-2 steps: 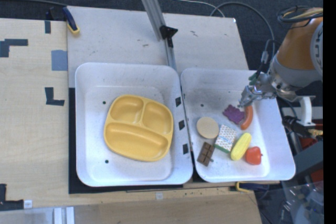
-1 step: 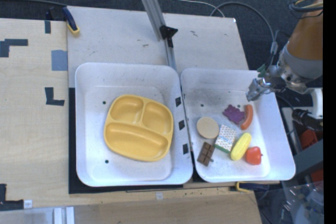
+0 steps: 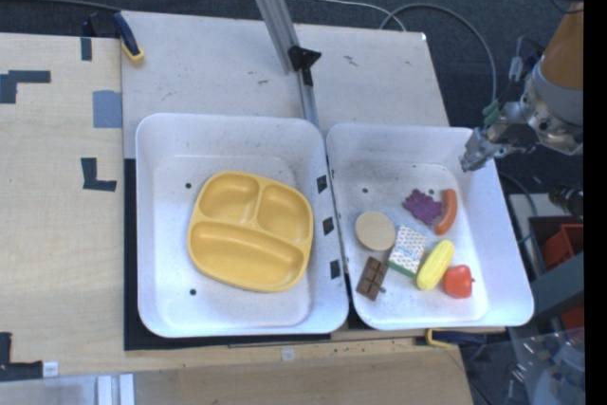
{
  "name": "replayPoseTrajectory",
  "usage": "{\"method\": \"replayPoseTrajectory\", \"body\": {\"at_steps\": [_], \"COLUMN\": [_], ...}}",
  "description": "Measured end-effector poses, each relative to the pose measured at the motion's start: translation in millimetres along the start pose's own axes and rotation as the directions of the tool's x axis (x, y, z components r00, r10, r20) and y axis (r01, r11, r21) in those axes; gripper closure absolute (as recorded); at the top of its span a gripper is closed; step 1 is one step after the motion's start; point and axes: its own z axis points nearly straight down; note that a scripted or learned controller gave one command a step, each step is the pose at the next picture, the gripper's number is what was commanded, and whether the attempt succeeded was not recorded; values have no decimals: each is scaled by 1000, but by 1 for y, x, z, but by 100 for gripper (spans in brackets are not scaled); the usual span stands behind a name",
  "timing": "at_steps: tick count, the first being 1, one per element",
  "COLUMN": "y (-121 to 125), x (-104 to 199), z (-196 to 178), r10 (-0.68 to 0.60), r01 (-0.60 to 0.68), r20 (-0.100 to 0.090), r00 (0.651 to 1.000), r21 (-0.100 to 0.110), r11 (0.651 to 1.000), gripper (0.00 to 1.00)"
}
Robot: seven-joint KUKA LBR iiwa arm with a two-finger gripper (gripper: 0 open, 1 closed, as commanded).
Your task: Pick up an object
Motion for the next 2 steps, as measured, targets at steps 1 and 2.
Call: {"method": "replayPoseTrajectory", "body": {"at_steps": [1,2], "y": [9,19], "x": [53,116], "z": [-4,-1], "r10": [-5,-6], "r01": [5,6], "r20": [-3,-3], "r00": [1000,1000], "r21": [4,5], "r11": [1000,1000], "gripper": [100,100]}}
